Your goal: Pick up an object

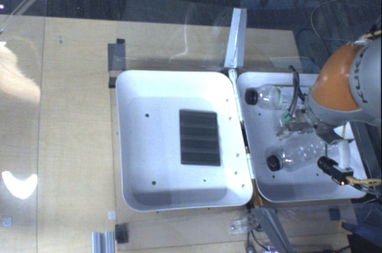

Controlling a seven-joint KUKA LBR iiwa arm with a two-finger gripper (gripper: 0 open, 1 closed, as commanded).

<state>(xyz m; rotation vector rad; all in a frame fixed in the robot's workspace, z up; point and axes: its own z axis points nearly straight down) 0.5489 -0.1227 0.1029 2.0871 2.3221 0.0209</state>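
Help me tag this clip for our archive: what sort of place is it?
Probably a robotics lab's bin-picking station. A robot arm reaches over two white bins on a wooden bench; the right bin holds clear plastic bottles, and cables trail nearby.

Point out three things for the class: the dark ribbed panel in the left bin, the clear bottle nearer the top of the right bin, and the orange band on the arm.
dark ribbed panel [200, 137], camera view, its middle rib.
upper clear bottle [270, 96], camera view, its clear body.
orange band [335, 80], camera view, its rounded top surface.
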